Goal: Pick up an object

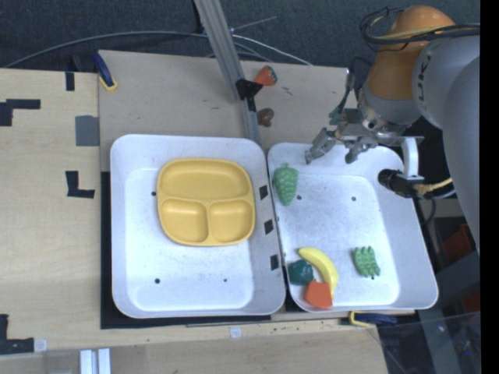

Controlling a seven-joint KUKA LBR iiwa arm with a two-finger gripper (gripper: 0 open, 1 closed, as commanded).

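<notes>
My gripper hangs over the far rim of the right bin, its two fingers spread open with nothing between them. Left of the gripper and a little nearer, a green bunch of grapes lies by the bin's left wall. At the bin's near end a yellow banana lies between a dark teal piece and an orange-red piece. A green leafy toy rests to the right of the banana.
The left bin holds a yellow divided plate. A grey metal post slants up from between the bins at the back, with a small red object beside it. The arm's grey and orange body fills the upper right.
</notes>
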